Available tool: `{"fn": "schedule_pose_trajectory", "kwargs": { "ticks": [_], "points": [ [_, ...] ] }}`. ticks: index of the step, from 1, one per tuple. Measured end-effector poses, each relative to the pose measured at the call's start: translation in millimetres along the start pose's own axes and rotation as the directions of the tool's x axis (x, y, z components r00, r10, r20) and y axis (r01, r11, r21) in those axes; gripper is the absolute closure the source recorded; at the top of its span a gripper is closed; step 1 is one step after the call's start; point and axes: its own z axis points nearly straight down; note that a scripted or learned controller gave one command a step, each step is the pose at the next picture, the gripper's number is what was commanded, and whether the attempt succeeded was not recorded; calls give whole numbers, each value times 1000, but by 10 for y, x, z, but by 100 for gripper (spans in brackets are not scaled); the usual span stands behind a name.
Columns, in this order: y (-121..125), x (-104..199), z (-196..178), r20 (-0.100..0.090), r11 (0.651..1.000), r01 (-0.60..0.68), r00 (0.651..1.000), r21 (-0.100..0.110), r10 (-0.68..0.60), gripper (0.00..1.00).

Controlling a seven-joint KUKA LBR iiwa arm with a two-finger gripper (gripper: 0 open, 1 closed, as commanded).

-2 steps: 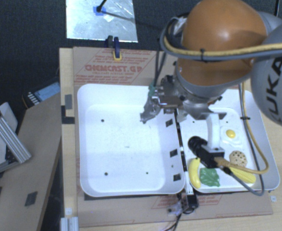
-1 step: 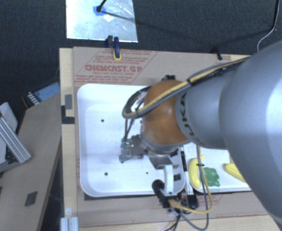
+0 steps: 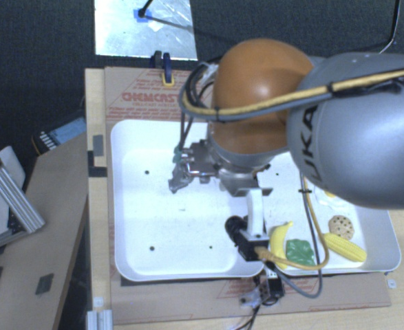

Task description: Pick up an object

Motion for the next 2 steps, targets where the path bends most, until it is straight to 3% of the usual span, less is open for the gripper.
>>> {"fn": "schedule_pose_trajectory", "kwargs": {
  "ticks": [1, 2],
  "points": [
    [-3, -27, -626, 5, 1000, -3, 1000, 9, 3, 0],
    [-70, 460, 1328, 12, 1000, -1, 1000, 29, 1, 0]
  ]
}}
